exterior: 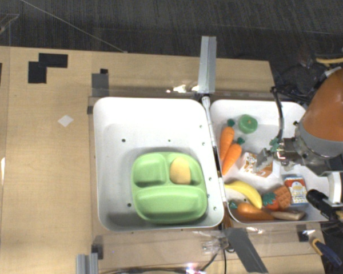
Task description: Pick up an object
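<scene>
While the left bin carries a green tray with a yellow fruit at its 2 o'clock, the right bin holds two carrots, a banana and a snack packet. At 3 o'clock of this packet hangs the gripper; how wide it stands, I cannot tell.

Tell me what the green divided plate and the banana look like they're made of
Green divided plate: probably molded plastic, one even colour with a soft sheen and rounded compartment walls. Banana: likely a plastic toy, uniformly bright yellow and smooth, lying among similar play food, though the view is too coarse to be sure.
</scene>
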### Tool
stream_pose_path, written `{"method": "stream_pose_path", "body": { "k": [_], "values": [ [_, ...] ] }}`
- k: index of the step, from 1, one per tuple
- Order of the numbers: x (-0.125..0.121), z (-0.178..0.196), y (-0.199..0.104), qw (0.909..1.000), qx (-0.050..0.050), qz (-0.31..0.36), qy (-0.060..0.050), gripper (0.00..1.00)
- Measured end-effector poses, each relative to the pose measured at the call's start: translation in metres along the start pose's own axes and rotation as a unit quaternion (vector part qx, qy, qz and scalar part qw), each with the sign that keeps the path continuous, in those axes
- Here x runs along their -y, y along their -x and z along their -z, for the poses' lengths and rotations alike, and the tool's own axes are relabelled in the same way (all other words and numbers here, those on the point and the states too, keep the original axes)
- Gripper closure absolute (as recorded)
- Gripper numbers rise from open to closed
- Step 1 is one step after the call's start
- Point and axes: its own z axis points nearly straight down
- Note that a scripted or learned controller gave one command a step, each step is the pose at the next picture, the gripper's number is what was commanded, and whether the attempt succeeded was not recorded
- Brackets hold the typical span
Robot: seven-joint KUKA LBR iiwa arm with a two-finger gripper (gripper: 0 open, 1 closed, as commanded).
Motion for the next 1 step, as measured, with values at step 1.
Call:
{"method": "stream_pose_path", "body": {
  "k": [1],
  "values": [
    [0.0119, -0.0768, -0.0196, 0.9991, -0.001, 0.042, -0.001, 0.0]
  ]
}}
